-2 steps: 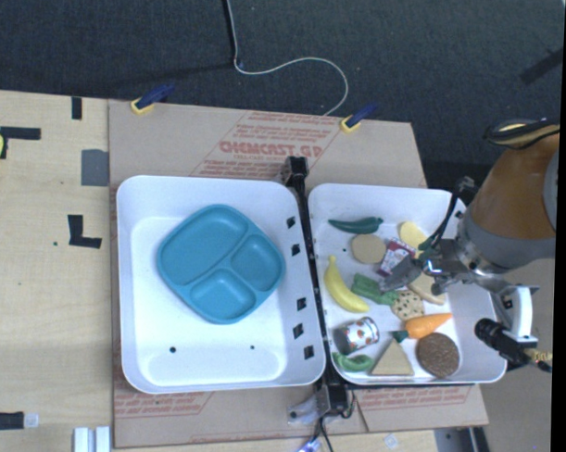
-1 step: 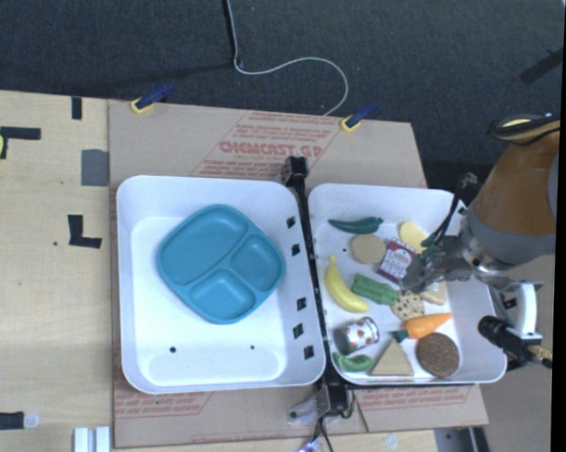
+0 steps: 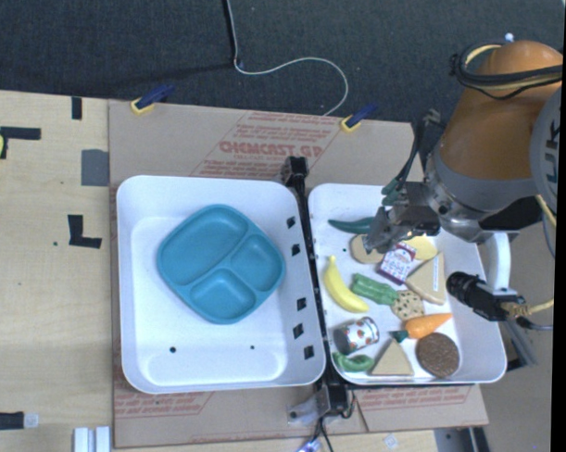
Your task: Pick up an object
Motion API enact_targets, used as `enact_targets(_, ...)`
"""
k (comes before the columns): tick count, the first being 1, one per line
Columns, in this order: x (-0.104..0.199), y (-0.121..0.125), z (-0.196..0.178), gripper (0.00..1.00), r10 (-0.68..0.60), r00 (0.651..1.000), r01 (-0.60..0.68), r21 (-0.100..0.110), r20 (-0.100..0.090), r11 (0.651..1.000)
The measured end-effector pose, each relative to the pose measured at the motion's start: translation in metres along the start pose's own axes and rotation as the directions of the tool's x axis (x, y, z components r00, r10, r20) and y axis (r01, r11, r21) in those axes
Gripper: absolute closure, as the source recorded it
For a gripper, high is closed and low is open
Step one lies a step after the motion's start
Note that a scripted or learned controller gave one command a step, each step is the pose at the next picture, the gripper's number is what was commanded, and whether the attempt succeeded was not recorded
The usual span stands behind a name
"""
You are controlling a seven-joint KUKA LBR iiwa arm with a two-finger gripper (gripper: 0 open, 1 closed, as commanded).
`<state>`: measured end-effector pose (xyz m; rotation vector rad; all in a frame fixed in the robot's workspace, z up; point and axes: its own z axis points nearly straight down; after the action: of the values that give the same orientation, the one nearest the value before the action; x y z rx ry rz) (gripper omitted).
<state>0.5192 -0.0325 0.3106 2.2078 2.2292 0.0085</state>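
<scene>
The right bin [image 3: 482, 371] holds several toy food items: a yellow banana [image 3: 338, 284], a green pepper [image 3: 374, 290], a purple-and-white packet [image 3: 397, 262], a cracker [image 3: 409, 304], a carrot [image 3: 426, 324], a brown cookie [image 3: 438, 354], a sandwich wedge [image 3: 393, 361] and a small can [image 3: 355, 335]. My gripper [image 3: 385, 235] hangs over the upper part of this bin, just above the packet and a tan piece [image 3: 361, 251]. Nothing visibly sits between its fingers.
The left bin [image 3: 143, 262] holds a blue divided plate [image 3: 220, 263]. A dark green chili [image 3: 353, 224] lies near the right bin's upper left. A black divider with clips [image 3: 305, 268] runs between the bins. A white cable [image 3: 298, 65] loops behind the bins.
</scene>
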Motion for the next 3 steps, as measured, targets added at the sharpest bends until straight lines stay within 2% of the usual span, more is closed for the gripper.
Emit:
enact_targets(1,0.048,-0.036,-0.072,1.0,0.002,1.0,-0.002,0.002,-0.001,1.0)
enact_targets(2,0.103,-0.034,-0.062,1.0,0.004,1.0,-0.005,0.009,0.001,1.0)
enact_targets(3,0.095,-0.034,-0.117,1.0,0.007,1.0,-0.007,0.004,0.001,1.0)
